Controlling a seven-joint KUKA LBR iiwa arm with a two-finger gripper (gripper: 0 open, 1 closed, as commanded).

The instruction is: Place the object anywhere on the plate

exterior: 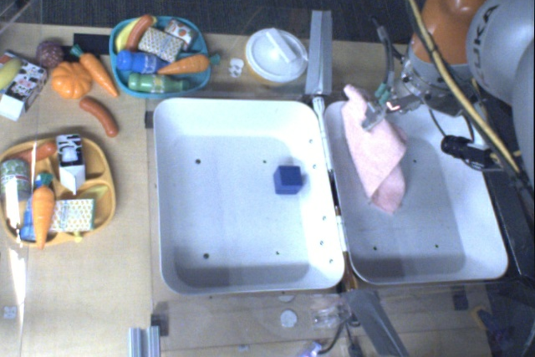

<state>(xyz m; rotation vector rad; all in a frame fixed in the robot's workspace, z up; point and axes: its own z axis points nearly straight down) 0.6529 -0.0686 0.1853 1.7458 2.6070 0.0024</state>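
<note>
Gripping the upper part of a pink cloth (380, 159), the pincer (374, 118) hangs over the far left part of the right bin (468, 259), its fingers closed on the fabric near the cloth's top edge. From that hold the cloth droops down and to the right, its lower folded end lying on the bin floor. Behind the pincer, the grey arm (501, 21) with its orange band reaches in from the right, black and yellow cables looping beside it. A small blue cube (288, 179) sits alone near the middle of the left bin (209, 255), well apart from the cloth. Beyond the bins, a white lidded bowl (276, 54) stands on the bench, with a blue basket of toy food (159, 54) to its left. A yellow tray of toy food (54, 192) lies at the left edge, with loose toy vegetables (84, 84) above it.
</note>
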